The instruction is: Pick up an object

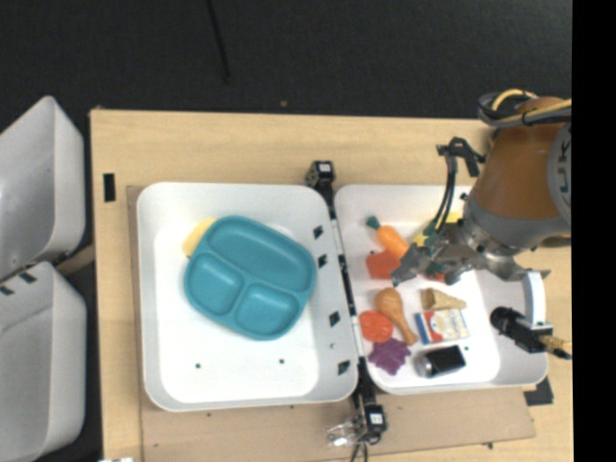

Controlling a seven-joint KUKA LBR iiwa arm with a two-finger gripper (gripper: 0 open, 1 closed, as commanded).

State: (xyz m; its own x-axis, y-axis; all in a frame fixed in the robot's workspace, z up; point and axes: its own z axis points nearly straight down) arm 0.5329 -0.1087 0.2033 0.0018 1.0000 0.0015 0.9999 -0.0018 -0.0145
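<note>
- The pincer [416,261] hangs low in the right bin [486,373]. Its dark tips are hard to make out, so I cannot tell how far open it is or if it has hold of anything.
- The closest toy is a red block [381,266], right beside the pincer on its left. It looks like the one to pick.
- A small carrot [389,237] lies just above the block.
- Below the pincer lies a drumstick [395,311], then a red lump [376,326] and a purple toy [389,355].
- A little box [444,324] and a black thing [443,361] sit below and to the right.
- Far to the left, in the other bin [164,373], a blue plate [250,275] rests.
- The red block is probably light and stiff, maybe a bit slippery. I would pinch it across its two flat sides, near the middle.
- The toys lie close together, so the tips may bump the carrot.
</note>
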